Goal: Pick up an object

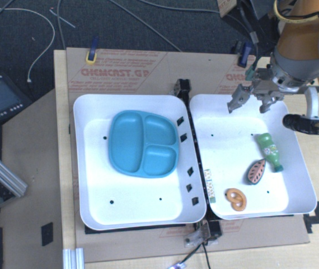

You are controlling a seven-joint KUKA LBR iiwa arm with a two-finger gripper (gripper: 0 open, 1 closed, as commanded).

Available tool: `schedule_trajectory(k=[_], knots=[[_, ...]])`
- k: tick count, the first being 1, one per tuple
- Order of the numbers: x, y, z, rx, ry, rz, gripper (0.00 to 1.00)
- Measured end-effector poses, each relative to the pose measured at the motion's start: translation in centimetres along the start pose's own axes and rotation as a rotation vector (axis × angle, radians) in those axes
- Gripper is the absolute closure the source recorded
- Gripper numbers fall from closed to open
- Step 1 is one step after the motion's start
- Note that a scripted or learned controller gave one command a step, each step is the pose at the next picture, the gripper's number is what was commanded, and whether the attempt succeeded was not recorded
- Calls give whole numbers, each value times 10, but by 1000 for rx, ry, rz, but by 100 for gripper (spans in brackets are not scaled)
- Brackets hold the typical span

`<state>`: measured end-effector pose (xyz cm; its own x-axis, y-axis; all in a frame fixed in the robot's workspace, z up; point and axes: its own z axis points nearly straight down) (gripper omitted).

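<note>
Left white shallow bin [89, 167]: holds one light-blue plastic divided plate [144, 143], three compartments, lying flat toward the bin's upper middle. A row of small black clips [191, 170] runs down the seam between the two bins.

Right white shallow bin [221, 150]: three small items gathered in its lower right part. A tan pretzel-shaped toy [236, 199] sits lowest, near the front wall. Just above it, a brown-and-pink oval toy [256, 171] lies tilted. A green bottle-shaped item with a white label [268, 150] lies slanted, its lower end just beside the oval toy.

The hand [250, 101] hangs over the right bin's upper edge, fingers spread apart, nothing between them. It is well apart from all three items. Grey arm with orange band [305, 15] comes in from the upper right, above the cardboard-topped desk [142, 69].
</note>
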<state>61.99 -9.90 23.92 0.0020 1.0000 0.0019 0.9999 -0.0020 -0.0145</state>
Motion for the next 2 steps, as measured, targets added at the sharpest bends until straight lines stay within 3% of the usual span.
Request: schedule_trajectory(k=[1,2], knots=[[0,2,-8,-14,-1,-2,0],[9,7,41,-9,-1,-3,0]])
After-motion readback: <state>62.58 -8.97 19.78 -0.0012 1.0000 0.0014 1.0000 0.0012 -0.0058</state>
